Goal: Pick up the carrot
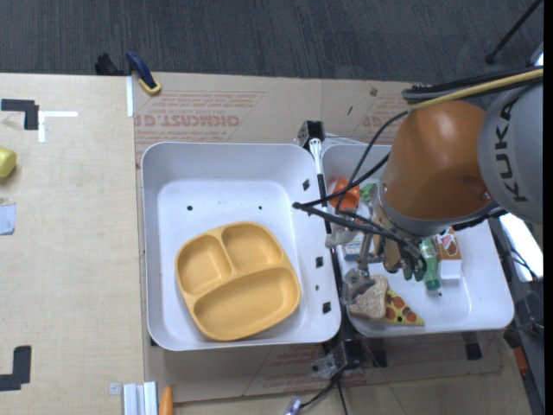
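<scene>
Item, carrot (346, 194): orange piece in the right bin (484, 314), upper left corner of that bin, centre-right of the frame, partly hidden by the arm (436, 167) and dark cables; it lies free in the bin. Item, tool (380, 262): low over the right bin, below the carrot in the frame; whether it is spread or pressed together cannot be told. Item, clutter near the tool: bread slice (370, 299), pizza slice (403, 309), green bottle (429, 262). Item, left bin (164, 232): holds a yellow divided plate (238, 279). Risks, judged: a descent here would likely catch bread or bottle instead; the carrot sits close to the bin wall, so a finger may strike the rim; cables may snag.
</scene>
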`<state>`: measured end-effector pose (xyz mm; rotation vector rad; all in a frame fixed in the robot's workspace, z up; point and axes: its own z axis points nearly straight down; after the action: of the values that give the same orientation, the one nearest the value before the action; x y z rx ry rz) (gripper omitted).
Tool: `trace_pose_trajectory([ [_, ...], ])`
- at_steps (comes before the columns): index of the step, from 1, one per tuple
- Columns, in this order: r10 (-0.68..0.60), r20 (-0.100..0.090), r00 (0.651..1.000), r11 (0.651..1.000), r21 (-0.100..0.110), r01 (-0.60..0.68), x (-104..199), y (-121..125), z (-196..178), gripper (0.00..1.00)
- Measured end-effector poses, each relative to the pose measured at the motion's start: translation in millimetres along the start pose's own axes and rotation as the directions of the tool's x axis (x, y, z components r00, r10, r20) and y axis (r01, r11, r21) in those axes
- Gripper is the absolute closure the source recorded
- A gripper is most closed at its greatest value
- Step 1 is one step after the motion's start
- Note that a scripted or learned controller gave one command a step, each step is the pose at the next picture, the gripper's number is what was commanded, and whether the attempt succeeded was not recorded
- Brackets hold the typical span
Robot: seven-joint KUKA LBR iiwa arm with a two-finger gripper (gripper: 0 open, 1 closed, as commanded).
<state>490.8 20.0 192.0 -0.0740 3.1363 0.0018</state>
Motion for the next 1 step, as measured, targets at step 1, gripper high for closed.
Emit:
trace_pose_trajectory([
  [1,0.149,0.000,0.989,0.989,0.002,-0.149,-65.6,-44.3,-44.1,0.00],
])
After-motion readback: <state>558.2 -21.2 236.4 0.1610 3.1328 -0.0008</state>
